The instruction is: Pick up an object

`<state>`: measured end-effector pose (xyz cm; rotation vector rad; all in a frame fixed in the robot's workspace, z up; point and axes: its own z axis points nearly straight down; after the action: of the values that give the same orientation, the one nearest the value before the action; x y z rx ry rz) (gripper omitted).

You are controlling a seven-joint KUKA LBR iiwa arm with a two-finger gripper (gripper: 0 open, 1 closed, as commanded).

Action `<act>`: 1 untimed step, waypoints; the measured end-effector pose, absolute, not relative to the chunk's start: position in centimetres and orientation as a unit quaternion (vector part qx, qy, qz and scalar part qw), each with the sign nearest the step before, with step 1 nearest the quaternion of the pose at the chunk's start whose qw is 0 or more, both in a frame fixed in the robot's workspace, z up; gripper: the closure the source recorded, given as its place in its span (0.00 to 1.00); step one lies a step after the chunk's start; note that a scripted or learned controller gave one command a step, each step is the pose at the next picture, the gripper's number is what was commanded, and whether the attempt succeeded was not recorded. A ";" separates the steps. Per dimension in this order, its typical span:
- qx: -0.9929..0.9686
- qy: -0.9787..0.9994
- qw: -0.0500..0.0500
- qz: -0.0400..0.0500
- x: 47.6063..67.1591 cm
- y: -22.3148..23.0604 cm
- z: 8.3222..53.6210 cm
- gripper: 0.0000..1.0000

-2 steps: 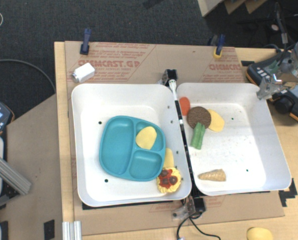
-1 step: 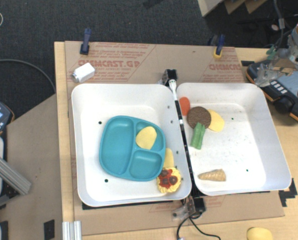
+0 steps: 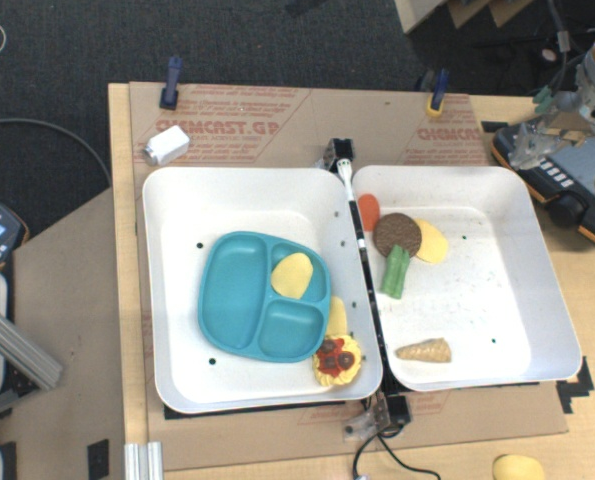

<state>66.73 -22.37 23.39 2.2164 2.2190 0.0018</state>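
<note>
Bench carrying two white bins | teal plate lying in left one | brown disc, green stick, cone lying right of plate | probable gripper hanging far upper-right of plate, grip unreadable

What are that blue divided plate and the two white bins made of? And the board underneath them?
The blue plate looks like moulded plastic, smooth and evenly coloured, with rounded compartments. The left white bin and right white bin seem thin formed plastic with soft rounded corners and a matt sheen. The board looks like brown cardboard, dull, with printed red lettering.
</note>
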 end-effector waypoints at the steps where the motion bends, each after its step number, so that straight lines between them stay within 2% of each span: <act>1: 0.707 0.707 0.001 0.000 66.7 -22.4 23.2 1.00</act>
<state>66.69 -22.35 23.19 2.2184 2.2209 -0.0001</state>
